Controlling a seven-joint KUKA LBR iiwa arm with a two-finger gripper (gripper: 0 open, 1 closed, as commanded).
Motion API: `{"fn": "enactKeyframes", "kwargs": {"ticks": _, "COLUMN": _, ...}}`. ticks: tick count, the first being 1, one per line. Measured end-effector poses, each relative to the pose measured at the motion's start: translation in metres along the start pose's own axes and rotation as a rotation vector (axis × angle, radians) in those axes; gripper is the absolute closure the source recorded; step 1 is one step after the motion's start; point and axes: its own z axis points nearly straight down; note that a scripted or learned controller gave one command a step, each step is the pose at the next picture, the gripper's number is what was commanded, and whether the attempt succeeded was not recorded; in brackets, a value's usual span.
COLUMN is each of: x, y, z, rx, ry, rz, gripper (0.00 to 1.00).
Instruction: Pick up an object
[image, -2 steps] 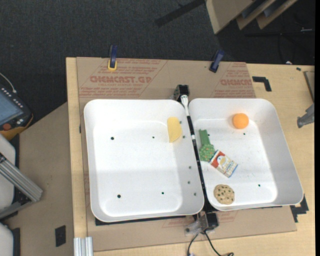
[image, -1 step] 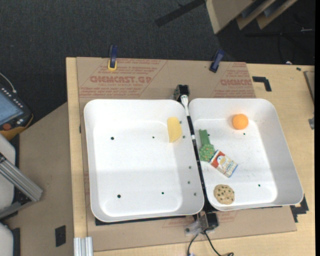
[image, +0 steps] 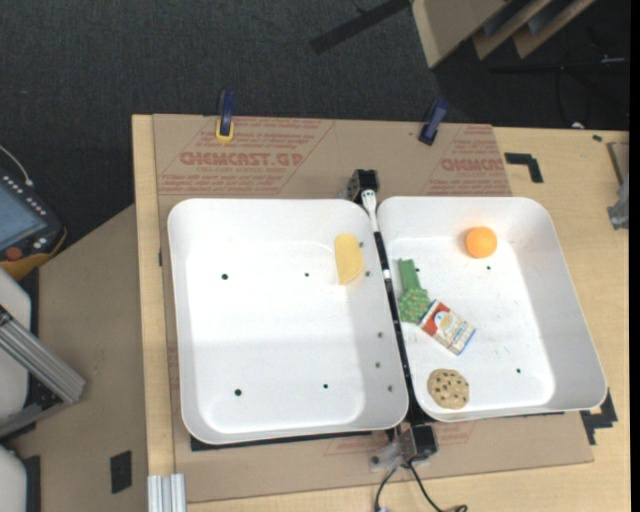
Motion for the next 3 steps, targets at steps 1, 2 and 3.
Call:
{"fn": "enactKeyframes", "kwargs": {"ticks": 1, "x": -0.003, "y": 0.0, "z": -0.007, "rx": 0.003, "ry": -0.001, "rz": 0.005, "gripper": 1.0}}
{"fn": "enactKeyframes", "kwargs": {"ticks": 2, "x": -0.003, "y": 0.001, "z": -0.018, "rx": 0.0, "ry": -0.004, "rz": 0.005, "gripper": 1.0}}
{"fn": "enactKeyframes", "kwargs": {"ticks": 3, "x": -0.004, "y": 0.002, "z": -0.028, "rx": -0.005, "ry": -0.006, "rz": 0.005, "gripper": 1.0}}
